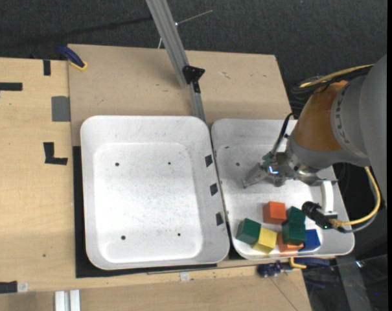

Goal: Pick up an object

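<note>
Several small blocks lie bunched at the near end of the right bin [247,135]: an orange-red block [274,211], a green block [249,230], a yellow block [266,239], a dark green block [295,225], a blue block [311,240] and an orange piece [286,244] under them. My gripper [259,171] hangs over the bare middle of this bin, a little beyond the blocks and apart from them. It is open, with one finger [249,181] slanting down-left, and nothing sits between the fingers.
The left bin [92,141] lies beside the right one, with a raised divider edge [212,173] between them. A slanted metal pole [173,34] stands behind the bins. My arm's orange band [315,118] and a cable [370,199] crowd the right bin's right side.
</note>
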{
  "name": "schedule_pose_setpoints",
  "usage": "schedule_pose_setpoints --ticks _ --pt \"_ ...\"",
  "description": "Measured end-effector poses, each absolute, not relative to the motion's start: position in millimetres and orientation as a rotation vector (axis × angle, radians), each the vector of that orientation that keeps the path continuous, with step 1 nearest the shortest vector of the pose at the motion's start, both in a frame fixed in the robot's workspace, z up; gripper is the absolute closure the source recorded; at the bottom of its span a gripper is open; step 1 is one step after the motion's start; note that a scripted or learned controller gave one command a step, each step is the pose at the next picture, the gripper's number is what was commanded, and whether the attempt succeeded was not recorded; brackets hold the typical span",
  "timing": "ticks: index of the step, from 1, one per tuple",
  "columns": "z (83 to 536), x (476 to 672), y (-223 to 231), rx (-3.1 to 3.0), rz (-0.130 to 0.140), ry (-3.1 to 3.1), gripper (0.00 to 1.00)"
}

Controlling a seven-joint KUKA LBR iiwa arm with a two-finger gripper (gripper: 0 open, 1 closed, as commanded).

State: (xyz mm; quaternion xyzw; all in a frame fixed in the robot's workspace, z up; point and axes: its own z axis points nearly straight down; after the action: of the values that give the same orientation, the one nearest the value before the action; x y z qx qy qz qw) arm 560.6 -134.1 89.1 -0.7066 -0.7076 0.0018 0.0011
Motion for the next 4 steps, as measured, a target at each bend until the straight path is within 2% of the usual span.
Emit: schedule_pose_setpoints --ticks 1,2,3,4 --pt "101.0 561.2 -132.7 -2.215 0.002 -2.222 1.0" --pt "161.9 568.6 -132.6 -2.222 -0.004 -2.226 1.0" --pt "214.9 559.7 -133.1 -2.222 -0.005 -2.226 1.0" --pt "266.7 561.1 -132.6 -2.222 -0.005 -2.227 1.0"
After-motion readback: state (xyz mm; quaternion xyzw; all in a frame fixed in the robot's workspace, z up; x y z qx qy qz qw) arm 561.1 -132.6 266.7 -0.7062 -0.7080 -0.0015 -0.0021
